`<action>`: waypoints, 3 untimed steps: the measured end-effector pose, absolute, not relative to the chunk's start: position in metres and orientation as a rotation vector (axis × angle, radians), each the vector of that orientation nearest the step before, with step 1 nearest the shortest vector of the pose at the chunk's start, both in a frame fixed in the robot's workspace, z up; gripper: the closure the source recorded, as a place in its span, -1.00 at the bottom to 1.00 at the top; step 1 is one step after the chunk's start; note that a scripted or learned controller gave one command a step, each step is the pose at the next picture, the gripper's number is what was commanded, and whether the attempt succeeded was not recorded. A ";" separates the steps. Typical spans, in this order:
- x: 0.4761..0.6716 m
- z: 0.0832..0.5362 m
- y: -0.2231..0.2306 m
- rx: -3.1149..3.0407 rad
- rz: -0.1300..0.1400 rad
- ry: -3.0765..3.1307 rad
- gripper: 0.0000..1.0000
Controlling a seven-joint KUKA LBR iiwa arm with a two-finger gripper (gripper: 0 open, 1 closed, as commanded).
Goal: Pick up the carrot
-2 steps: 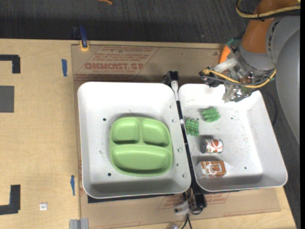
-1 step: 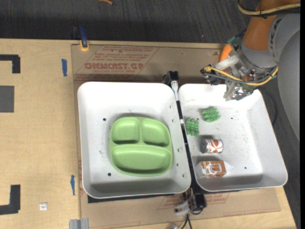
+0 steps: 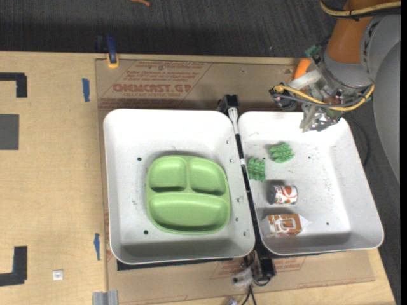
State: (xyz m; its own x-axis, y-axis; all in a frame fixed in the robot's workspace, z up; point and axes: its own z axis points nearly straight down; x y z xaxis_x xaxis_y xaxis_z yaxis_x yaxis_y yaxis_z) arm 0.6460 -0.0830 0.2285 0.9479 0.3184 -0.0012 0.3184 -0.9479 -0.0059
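Note:
A small orange piece with a green end, which looks like the carrot (image 3: 304, 65), shows at the left edge of the arm's wrist, just beyond the far rim of the right bin (image 3: 356, 170). I cannot tell whether it lies on the bench or hangs against the arm. My gripper (image 3: 315, 121) points down over the far corner of the right bin, close above its floor, with nothing visible in it. The carrot is up and to the left of the gripper's tip, apart from it.
In the right bin lie two green leafy pieces (image 3: 278, 152) (image 3: 255, 168), a small red and white can (image 3: 282, 194) and an orange packet (image 3: 283, 224). The left bin (image 3: 127, 145) holds a green divided plate (image 3: 187, 192). Yellow cables (image 3: 299, 94) hang off the wrist.

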 end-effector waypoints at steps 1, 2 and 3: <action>0.646 0.238 -0.082 -3.093 0.002 -0.508 1.00; 0.647 0.248 -0.082 -3.092 0.001 -0.510 1.00; 0.647 0.258 -0.081 -3.090 0.000 -0.513 1.00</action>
